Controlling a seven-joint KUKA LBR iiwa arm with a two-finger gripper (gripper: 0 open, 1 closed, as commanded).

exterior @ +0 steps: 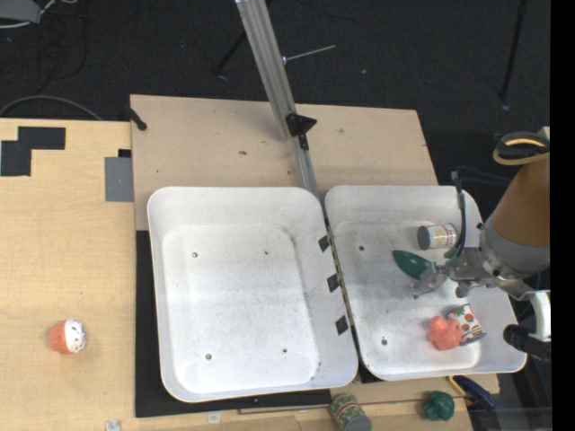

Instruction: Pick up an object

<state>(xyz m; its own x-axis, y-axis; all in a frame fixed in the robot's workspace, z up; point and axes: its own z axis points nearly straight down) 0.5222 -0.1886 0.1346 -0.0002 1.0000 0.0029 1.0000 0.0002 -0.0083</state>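
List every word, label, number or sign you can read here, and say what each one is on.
None can be read.
Small can in the right bin: label too blurred to read.
Printed packet beside the orange lump: pattern only, no legible text.
Orange-and-white ball on the bench: markings too small to read.

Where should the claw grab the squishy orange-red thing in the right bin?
Probably around the middle of the orange-red lump, coming straight down from above. It looks rounded and sits low on the right bin's floor, with a patterned packet touching its right side, so pinch its nearer and farther sides.
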